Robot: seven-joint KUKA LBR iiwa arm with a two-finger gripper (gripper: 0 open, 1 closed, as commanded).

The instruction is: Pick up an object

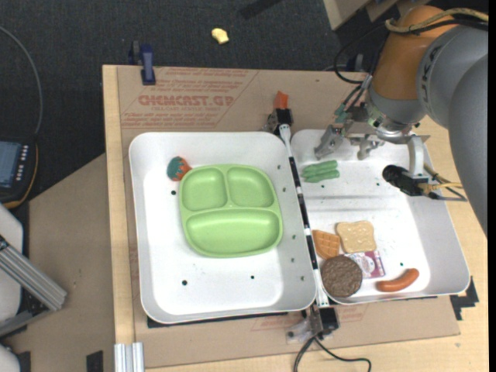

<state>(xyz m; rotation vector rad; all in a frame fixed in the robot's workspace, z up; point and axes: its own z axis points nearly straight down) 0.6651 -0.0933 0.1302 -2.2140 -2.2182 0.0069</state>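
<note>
The gripper [346, 139] hangs over the far part of the right bin [434, 231], and its fingers are spread apart with nothing between them. Just near and to the left of it lies a green pea pod [320, 170] on the bin floor, close to the fingers, but I cannot tell if they touch it. Well apart from the gripper, in the near part of the same bin, are a slice of toast [356, 235], a waffle piece [326, 244], a brown round cookie [342, 276], and a sausage [397, 280]. In the left bin [155, 270] stands a green divided plate [230, 210], and a small round toy [179, 167] lies beside its far left corner.
</note>
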